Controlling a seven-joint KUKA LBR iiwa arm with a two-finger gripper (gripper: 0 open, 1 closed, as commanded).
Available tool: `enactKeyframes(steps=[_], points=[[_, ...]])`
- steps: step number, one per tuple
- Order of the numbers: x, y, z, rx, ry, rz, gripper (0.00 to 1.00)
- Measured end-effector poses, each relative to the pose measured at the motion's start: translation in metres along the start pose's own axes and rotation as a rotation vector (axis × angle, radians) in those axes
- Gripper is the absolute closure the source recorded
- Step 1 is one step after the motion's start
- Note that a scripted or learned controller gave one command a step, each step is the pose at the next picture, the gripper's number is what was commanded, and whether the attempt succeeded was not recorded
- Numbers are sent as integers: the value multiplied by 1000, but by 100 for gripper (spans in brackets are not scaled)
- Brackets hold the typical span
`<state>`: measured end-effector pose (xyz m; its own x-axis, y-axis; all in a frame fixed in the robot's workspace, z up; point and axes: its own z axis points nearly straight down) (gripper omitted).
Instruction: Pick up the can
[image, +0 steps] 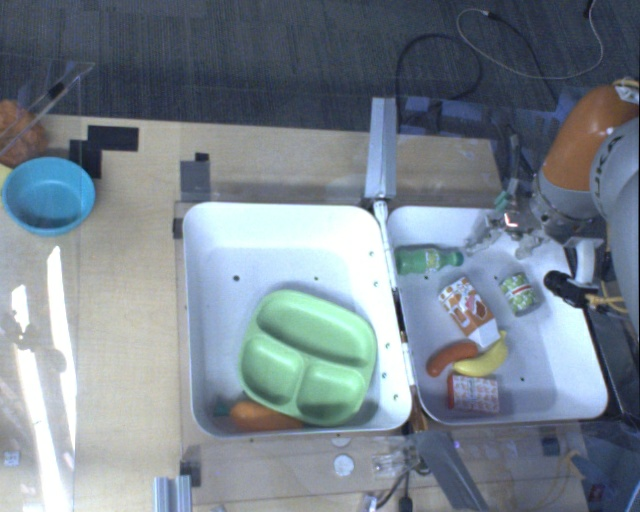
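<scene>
The can (519, 293) is small, with a green and white label, and lies in the right bin (570, 400) toward its right side. My gripper (508, 228) hangs over the bin's back right corner, above and slightly left of the can, and stays apart from it. The grey arm with its orange band (590, 140) comes in from the right edge.
The right bin also holds a green bottle (428, 260), an orange and white carton (465, 304), a sausage (452, 356), a banana (482, 360) and a red box (473, 393). The left bin (215, 260) holds a green divided plate (308, 355) and a carrot (262, 415). A blue bowl (48, 195) sits far left.
</scene>
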<state>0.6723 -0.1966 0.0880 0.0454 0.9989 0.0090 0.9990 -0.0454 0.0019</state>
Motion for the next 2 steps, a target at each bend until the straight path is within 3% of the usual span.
enactKeyframes(steps=[1, 2], points=[[-4, -69, -2, -4, -9, -36, 0], [-4, -66, -15, -12, -10, -37, 100]])
